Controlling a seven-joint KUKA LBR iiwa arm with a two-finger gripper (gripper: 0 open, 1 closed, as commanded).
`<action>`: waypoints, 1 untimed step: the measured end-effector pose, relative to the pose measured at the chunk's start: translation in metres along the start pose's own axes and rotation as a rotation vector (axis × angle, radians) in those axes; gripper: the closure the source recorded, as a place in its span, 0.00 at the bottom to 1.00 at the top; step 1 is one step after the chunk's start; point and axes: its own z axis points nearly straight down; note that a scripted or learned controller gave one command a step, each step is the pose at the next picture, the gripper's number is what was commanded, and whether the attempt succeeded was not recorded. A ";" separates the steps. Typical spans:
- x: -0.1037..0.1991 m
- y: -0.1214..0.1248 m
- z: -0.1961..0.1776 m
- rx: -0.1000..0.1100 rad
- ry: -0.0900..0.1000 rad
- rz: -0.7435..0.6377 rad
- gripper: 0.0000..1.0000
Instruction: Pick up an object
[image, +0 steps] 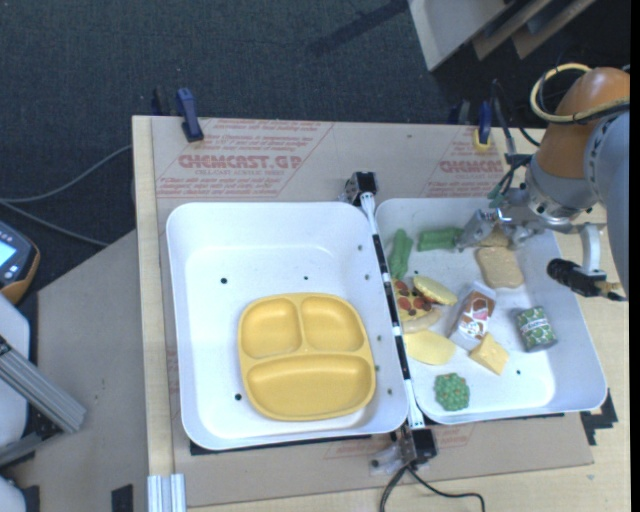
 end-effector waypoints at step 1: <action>0.031 -0.066 -0.001 -0.015 0.000 0.010 0.00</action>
